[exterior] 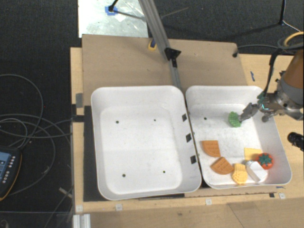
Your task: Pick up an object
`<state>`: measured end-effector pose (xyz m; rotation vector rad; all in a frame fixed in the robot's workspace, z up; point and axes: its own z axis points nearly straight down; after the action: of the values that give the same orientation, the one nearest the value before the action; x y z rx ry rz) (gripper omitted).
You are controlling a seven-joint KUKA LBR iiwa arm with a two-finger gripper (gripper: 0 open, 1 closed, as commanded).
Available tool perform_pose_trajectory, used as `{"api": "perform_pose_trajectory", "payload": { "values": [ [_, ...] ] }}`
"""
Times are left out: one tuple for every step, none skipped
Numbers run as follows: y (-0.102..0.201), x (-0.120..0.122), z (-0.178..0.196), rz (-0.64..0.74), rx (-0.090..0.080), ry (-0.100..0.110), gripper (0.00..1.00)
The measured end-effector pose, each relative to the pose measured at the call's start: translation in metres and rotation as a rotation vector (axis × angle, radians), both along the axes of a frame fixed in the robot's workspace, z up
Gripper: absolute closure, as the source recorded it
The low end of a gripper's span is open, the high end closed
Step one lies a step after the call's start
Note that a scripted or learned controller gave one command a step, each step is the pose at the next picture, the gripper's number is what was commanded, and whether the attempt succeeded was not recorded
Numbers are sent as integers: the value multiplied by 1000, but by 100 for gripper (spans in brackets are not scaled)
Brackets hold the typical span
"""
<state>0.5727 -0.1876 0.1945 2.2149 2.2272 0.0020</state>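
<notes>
A small green object [234, 119] lies in the upper middle of the right bin [223, 95]. My gripper [256, 115] reaches in from the right, just above the bin's right side, and is open. Its left finger [248, 111] points down at the green object's right edge and seems to touch it, while the other finger [265, 118] stands apart to the right. Nothing sits between the fingers.
In the right bin's lower half lie two orange pieces [211, 148] [221, 166], a yellow waffle [240, 174], a yellow block [252, 153], a white item [255, 171] and a red fruit [266, 161]. The left bin [137, 95] adjoins it. A grey pole [156, 23] slants above.
</notes>
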Motion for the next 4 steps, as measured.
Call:
{"api": "perform_pose_trajectory", "payload": {
  "values": [
    [0,0,0,-1,0,0,0],
    [-4,0,-42,-4,-1,3,0],
    [-6,2,-105,-4,0,5,0],
    [-6,2,-103,-4,-1,0,0]
  ]
}}
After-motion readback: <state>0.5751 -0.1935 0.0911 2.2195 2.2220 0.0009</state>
